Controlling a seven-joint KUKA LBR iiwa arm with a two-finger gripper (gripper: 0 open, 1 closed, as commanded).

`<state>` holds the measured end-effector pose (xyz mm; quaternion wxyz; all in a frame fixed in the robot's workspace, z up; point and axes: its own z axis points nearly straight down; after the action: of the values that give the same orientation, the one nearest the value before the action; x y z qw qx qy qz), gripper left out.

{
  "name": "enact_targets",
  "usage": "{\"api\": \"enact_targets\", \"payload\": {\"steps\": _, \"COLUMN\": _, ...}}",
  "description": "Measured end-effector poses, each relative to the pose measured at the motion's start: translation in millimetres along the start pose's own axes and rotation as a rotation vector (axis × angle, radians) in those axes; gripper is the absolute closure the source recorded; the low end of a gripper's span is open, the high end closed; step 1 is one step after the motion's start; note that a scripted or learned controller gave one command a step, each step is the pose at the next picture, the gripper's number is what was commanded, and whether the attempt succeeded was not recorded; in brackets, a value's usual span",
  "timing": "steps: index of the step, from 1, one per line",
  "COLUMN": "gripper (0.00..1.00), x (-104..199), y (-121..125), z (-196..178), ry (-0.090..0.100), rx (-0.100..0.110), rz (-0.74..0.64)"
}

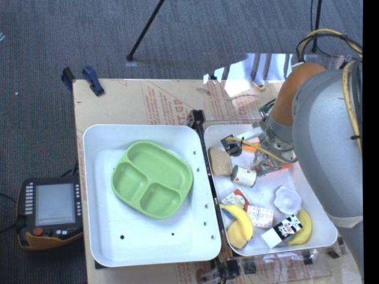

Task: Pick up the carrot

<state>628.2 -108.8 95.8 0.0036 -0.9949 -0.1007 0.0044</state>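
One carrot (orange) by right bin's far edge, crowded.

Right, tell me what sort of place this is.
Probably a robotics lab test bench, not a kitchen. Two white bins sit on a cardboard-covered bench, a teach pendant lies on the carpet beside it, and a stand's legs rise behind, near the grey arm.

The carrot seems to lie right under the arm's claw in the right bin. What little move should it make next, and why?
Probably a short, straight descent. The gripper hangs over the orange carrot at the back of the right bin, with the bread slice and a small white cylinder close by. Going straight down should reach the carrot without pushing those neighbours.
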Motion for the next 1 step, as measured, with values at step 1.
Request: {"api": "enact_targets", "payload": {"steps": 1, "gripper": 0.00, "x": 0.0, "y": -0.1, "z": 0.3, "ry": -0.001, "rx": 0.000, "rz": -0.001}}
